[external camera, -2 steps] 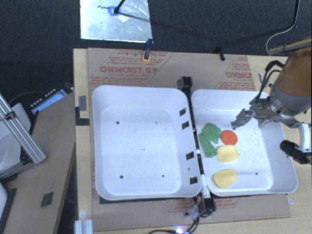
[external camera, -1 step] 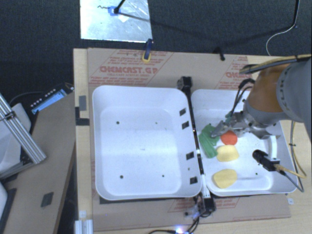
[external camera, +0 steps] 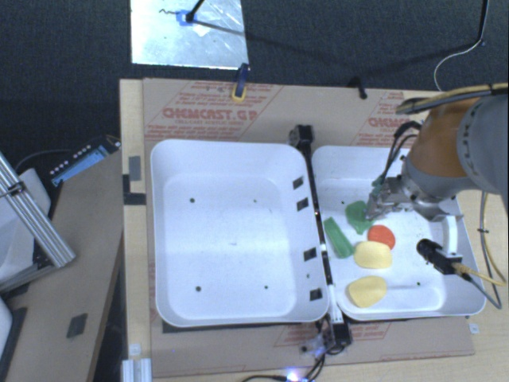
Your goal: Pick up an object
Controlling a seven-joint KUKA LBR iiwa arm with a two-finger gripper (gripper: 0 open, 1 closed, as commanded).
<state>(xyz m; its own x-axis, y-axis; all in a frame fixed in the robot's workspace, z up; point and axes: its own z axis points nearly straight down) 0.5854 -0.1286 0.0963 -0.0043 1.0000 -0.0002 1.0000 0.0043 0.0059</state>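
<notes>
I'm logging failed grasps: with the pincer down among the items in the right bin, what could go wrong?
The pincer sits at the edge of the upper green piece, so it might catch only a corner and slip. The red piece and the upper yellow piece lie close by and could get knocked.

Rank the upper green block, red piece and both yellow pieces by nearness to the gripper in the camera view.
1. Upper green block, beside the gripper.
2. Red piece, just below.
3. Upper yellow piece, under the red.
4. Lower yellow piece, lowest in view.
</notes>
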